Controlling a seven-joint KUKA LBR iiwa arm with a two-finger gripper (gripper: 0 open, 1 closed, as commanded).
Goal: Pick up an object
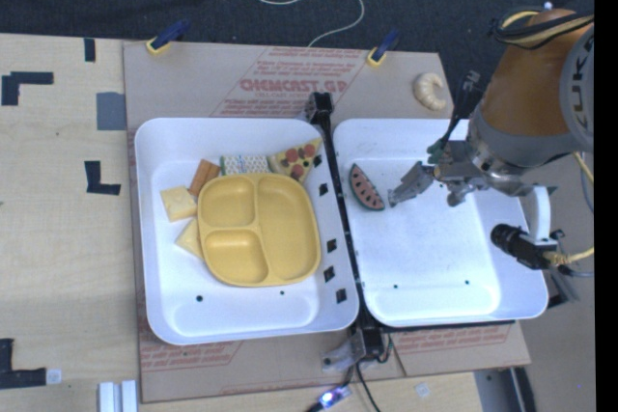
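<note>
While hanging over the right bin (439,289), reaches in from the right as a grey arm (526,125) with an orange band. Ends in the gripper (425,198), fingers spread apart, gripping nothing, low above the bin's far half.

Just to the left of the nearer fingertip, apart from it by a small gap: a toy watermelon slice (365,186). Looks like a half-moon wedge, red flesh dotted with dark seeds, a thin dark green rind along the curved left edge. Lies flat on the white floor near the bin's left wall and far side.

Beside it, sharing the middle divider, the left bin (159,289). Holds most of the clutter, all pushed toward the far half. Largest in it, a yellow plate (259,229) with three compartments, sitting right way up and partly covering its neighbours. Tucked under its left rim, pale cracker-like squares (179,204). Leaning against its far left edge, a small brown slab (203,177). Along its far rim, a checked green-and-white piece (243,165), then a pizza-like wedge (297,159) with red spots, close to the divider.

Outside both bins, on the cardboard sheet (290,77), a small beige lump (432,90) near the right bin's far corner.
</note>
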